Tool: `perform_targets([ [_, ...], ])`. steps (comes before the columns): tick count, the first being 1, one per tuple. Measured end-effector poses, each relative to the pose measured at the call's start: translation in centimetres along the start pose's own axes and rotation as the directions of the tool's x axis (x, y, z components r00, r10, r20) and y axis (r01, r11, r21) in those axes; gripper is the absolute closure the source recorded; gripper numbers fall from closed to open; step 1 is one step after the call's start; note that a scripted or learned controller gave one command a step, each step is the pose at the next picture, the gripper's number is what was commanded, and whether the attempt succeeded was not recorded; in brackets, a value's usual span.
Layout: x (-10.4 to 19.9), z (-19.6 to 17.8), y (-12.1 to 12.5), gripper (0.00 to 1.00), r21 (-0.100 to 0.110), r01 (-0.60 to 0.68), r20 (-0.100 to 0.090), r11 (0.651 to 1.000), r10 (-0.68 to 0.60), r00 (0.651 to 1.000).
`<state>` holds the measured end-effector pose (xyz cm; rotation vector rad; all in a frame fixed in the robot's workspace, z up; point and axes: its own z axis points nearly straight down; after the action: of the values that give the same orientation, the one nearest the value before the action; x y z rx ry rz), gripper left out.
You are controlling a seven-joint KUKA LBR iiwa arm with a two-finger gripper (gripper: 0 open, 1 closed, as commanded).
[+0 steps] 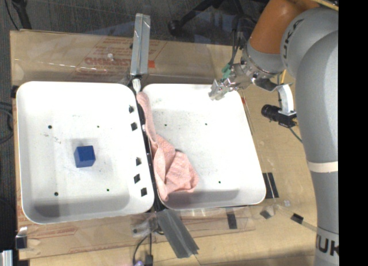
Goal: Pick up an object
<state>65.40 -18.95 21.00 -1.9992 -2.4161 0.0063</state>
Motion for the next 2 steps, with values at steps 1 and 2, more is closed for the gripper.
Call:
perform_targets([
  [1, 0.3, -0.6, 0.2, 1.0, 0.007, 0.011, -0.002, 1.0, -0.011, 1.0],
  [2, 0.7, 4.1, 0.4, 1.0, 0.004, -0.218, -0.002, 0.976, 0.218, 0.976],
])
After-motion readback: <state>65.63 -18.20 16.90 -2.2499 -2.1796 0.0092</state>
